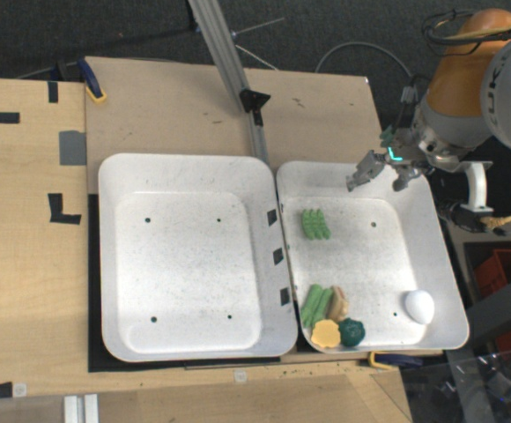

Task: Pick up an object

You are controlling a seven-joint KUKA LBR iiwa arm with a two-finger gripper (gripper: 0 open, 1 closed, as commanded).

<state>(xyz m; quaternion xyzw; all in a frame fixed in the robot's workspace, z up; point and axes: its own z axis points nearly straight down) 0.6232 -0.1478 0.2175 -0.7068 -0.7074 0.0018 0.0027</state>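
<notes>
Above the right bin's (440,236) far rim, gripper (381,173) gapes empty; nearest green ridged piece (315,224) looks light, stiff—pinch its narrow sides.

Pale wooden bench top (26,236), taken as landmark, with black tape marks (58,208) and a grey tape square (72,147) on its left part. Tan board (167,104) lies over its far middle. Slanted grey metal pole (225,47) rises from that board's far edge. Blue-and-yellow clamp (92,82) grips the board's far-left corner. Dark carpet floor (79,11) lies beyond the bench.
</notes>
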